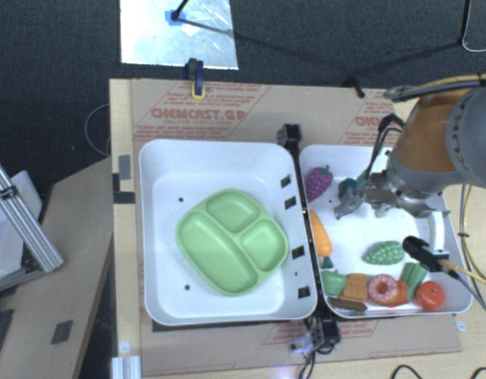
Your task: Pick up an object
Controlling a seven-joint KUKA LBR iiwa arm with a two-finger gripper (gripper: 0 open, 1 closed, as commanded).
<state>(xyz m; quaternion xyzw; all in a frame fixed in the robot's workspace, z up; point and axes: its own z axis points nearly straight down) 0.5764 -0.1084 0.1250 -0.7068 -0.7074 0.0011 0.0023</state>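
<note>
- I am seeing a green divided plate [231, 242] lying in the middle of the left bin [160, 204].
- I am watching toy food in the right bin [456, 290]: purple grapes [319, 181] near its far left corner, a carrot [319, 233] along its left wall, a doughnut [383, 288] and tomato [430, 294] along its near edge.
- The gripper [349, 200] is hovering over the right bin's far half, beside a small teal object [348, 186]; whether it is open or closed, I cannot tell.

Two white bins [160, 212], one green plate [231, 242], several toy foods [383, 289].
</note>
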